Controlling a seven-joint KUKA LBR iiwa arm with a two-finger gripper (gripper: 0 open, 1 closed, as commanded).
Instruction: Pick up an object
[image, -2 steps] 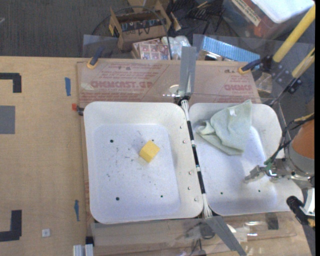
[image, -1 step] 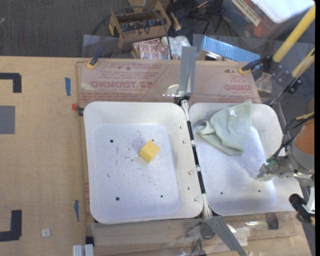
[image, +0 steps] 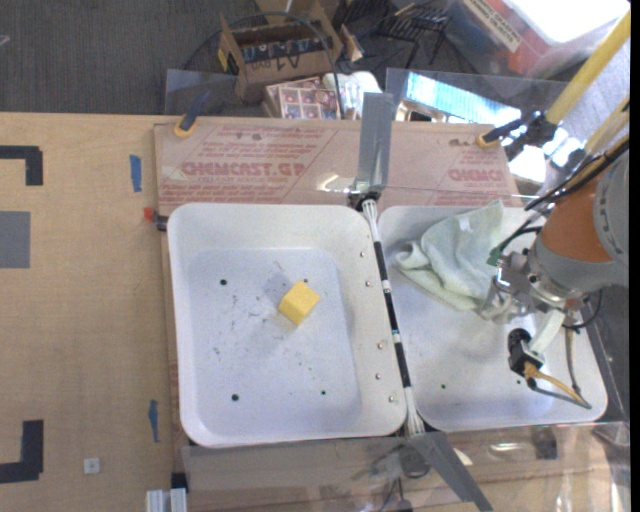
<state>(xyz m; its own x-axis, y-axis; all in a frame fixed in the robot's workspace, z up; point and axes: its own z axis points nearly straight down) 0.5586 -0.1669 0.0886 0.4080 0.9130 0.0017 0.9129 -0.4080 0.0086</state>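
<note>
Nearest my camera, I note the front rim of the right bin (image: 500, 425). Above that bin I see the gripper (image: 497, 300), low at the edge of a pale green cloth (image: 455, 255). I cannot tell how the jaws stand. The cloth lies bunched just left of the jaws, touching them. A yellow block (image: 298, 302) sits well to their left, in the left bin (image: 200, 240).

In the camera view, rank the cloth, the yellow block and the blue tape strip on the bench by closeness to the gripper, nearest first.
Measured from the gripper, over the right bin:
1. Cloth, in the right bin, right beside the gripper.
2. Yellow block, mid left bin.
3. Blue tape strip, on the bench beyond the left bin's far-left corner.
</note>
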